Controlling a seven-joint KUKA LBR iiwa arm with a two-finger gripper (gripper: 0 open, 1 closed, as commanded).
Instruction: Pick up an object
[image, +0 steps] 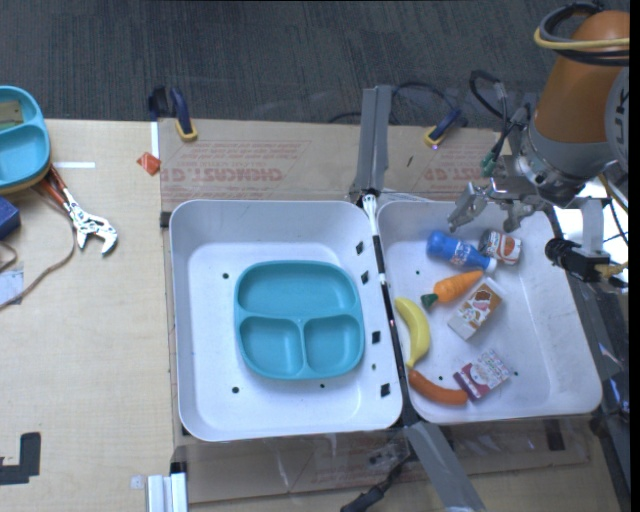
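1. The arm enters from the right; its gripper (497, 203) hangs over the far edge of the right bin (560, 395). The fingers look spread apart with nothing between them, so I log it as released and empty.

2. The right bin holds the loose items: a blue bottle (458, 250), a small can (504, 247), a toy carrot (457, 287), a small carton (476, 309), a banana (414, 330), an orange sausage-shaped piece (437, 389) and a red-and-white packet (484, 375).

3. The left bin (200, 300) holds a teal divided plate (300, 319) lying flat at its centre. It is well apart from the gripper.

4. Key relation: the blue bottle and the can are the nearest candidates, lying just below the gripper in the view, towards the near side of the bin. The can sits almost directly under the fingertips; the bottle lies slightly to its left.

5. The bottle's long axis runs from upper left to lower right, and its lower end is just beside the carrot. The can is just beside the bottle's right end; I cannot tell whether they touch.

6. Judgement: no grasp has been made. A short descent would bring the fingers onto the can or bottle. Crowding there risks nudging a neighbour instead of closing on one item.
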